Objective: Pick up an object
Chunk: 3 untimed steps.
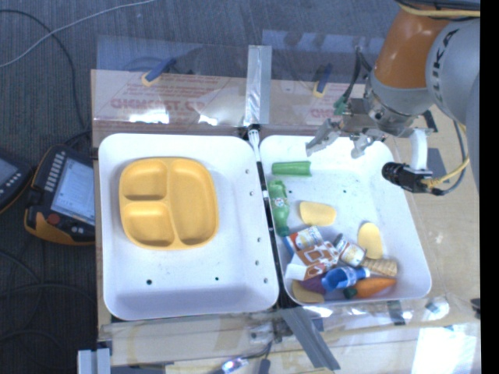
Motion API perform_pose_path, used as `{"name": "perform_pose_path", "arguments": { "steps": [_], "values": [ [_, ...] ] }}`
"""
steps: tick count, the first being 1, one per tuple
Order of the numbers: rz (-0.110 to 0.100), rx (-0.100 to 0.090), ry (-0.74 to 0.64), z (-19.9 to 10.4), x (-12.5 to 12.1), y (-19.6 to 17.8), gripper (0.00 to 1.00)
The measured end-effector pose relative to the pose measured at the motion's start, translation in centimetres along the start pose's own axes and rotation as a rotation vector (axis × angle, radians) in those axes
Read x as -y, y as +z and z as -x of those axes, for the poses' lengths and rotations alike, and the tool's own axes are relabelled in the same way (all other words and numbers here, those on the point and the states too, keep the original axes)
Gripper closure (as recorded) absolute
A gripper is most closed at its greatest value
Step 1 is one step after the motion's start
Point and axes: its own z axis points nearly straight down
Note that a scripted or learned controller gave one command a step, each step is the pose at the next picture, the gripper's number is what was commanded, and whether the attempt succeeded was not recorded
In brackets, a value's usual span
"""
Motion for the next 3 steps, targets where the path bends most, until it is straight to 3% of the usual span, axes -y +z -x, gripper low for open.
{"name": "perform_pose_path", "arguments": {
  "steps": [1,2,3],
  "values": [
    [-0.001,0.001,0.079,0.7,3.2,10.1,0.0],
    [0.015,0.0,0.168,1.1,9.0,14.7,0.0],
    [0.021,0.002,0.175,1.4,14.4,14.7,0.0]
  ]
}}
